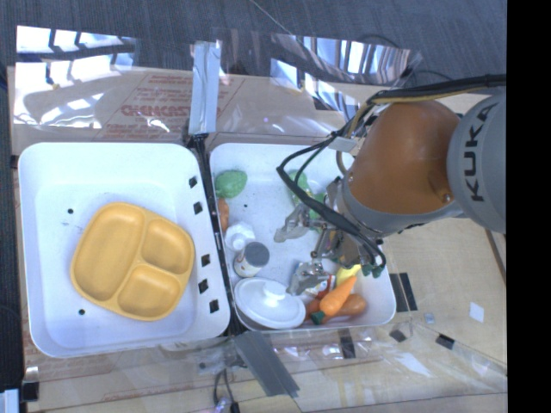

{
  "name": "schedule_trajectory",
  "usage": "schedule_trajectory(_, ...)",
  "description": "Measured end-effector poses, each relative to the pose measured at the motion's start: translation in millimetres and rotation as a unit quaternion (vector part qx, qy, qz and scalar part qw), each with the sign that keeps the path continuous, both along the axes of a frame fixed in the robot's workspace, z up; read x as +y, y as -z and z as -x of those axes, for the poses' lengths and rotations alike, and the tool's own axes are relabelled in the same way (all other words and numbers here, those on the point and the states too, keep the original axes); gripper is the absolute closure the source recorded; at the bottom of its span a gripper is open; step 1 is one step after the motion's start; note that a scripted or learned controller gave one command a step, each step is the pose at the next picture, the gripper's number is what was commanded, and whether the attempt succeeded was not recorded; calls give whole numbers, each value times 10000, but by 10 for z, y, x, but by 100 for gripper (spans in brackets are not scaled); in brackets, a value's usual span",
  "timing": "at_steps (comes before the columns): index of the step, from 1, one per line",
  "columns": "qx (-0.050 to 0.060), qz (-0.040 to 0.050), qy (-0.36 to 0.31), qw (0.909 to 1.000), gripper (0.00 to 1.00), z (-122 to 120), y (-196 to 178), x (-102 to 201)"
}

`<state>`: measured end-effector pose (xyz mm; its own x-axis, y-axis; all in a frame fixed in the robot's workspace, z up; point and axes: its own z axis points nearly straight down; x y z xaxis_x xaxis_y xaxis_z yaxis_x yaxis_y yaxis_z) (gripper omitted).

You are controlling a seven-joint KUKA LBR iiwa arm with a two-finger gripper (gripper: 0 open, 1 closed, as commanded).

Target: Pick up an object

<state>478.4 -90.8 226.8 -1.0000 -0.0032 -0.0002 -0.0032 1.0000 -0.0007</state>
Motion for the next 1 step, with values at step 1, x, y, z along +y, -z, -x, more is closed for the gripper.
schedule_trajectory(1,-11,5,-2579,9662,0,-91,272,-781)
